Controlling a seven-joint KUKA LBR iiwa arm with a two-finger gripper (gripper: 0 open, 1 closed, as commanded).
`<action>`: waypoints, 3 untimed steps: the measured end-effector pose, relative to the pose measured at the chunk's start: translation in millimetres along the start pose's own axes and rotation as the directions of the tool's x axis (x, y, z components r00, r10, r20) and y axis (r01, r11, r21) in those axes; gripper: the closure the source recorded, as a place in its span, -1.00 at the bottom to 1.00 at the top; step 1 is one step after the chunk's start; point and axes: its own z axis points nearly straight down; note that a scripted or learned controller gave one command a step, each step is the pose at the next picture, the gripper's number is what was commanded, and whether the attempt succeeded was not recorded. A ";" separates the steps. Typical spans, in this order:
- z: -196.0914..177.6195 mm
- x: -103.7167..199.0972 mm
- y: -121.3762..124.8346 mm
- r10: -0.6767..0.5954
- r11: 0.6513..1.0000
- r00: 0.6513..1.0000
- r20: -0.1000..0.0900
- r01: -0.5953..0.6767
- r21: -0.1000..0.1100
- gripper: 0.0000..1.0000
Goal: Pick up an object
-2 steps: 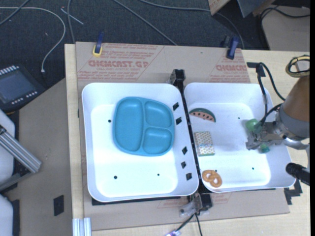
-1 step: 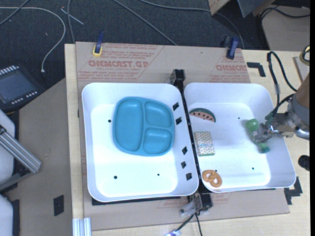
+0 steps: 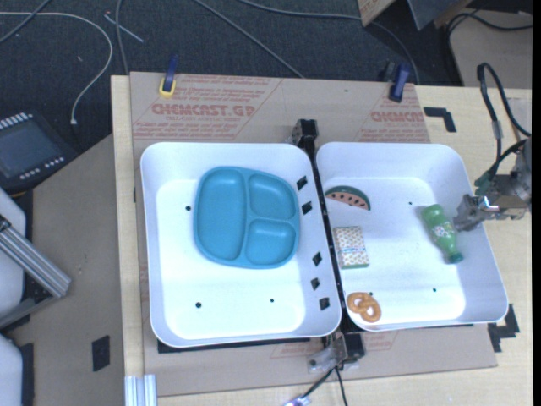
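Pincer [image 3: 475, 210] at the right edge of the right bin [image 3: 439, 161] was just beside the green bottle [image 3: 442, 232], its opening impossible to tell, while the watermelon slice [image 3: 348, 198], patterned packet [image 3: 351, 247] and pretzel [image 3: 363, 307] lay further left, the blue plate [image 3: 246, 216] in the left bin [image 3: 169, 260].

This looks like a robotics lab: a wooden bench [image 3: 101, 227] topped with taped-down cardboard [image 3: 279, 100] carries two white bins [image 3: 169, 311], loose cables [image 3: 93, 15] trail over dark carpet in the upper left, and an aluminium rail [image 3: 30, 256] crosses the left edge.
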 end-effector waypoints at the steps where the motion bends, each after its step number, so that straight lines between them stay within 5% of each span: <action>1: 12.4 56.7 3.2 -0.004 1.000 1.000 -0.006 0.004 0.009 1.00; 3: 10.5 171.3 13.7 -0.005 1.000 1.000 -0.006 0.005 0.009 1.00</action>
